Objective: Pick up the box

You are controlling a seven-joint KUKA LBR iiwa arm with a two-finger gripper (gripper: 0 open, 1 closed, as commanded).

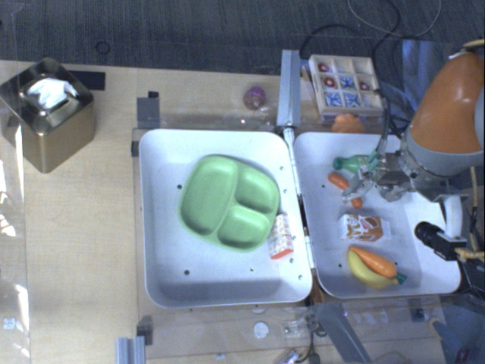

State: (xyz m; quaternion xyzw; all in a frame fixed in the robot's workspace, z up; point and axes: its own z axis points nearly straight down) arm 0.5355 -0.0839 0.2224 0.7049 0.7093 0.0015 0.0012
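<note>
A small white and red box lies in the left bin, against the lower right edge of the green divided plate and close to the bin's right wall. My gripper hangs low over the upper middle of the right bin, well to the right of the box and apart from it. It sits among a green toy, a small carrot piece and a small orange piece.
The right bin also holds a brown and white packet and a carrot lying on a banana. A tic-tac-toe board lies behind the right bin. A tissue box stands far left.
</note>
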